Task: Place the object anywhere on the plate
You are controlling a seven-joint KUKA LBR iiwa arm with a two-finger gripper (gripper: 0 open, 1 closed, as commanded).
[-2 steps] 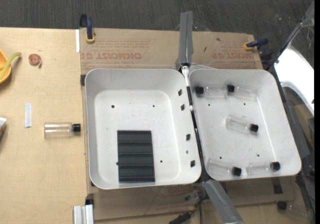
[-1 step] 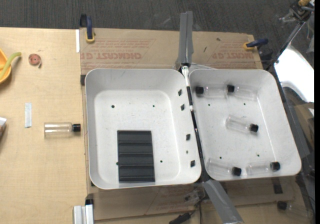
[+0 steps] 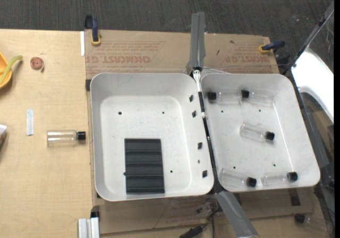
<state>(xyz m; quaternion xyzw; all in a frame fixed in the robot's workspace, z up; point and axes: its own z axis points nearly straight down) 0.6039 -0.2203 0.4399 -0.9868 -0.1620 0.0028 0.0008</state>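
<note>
Out on the bench's left side, clear of the bins, a capped bottle lies on the wood. In the left bin the black ribbed plate sits by the front edge. The right bin has five clear bottles: two along the back edge, one mid-bin, two by the front edge, all well apart from the plate.

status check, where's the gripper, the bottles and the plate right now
Five clear bottles loose in right bin. Dark ribbed plate in left bin, nothing on it. Path across divider open.
</note>
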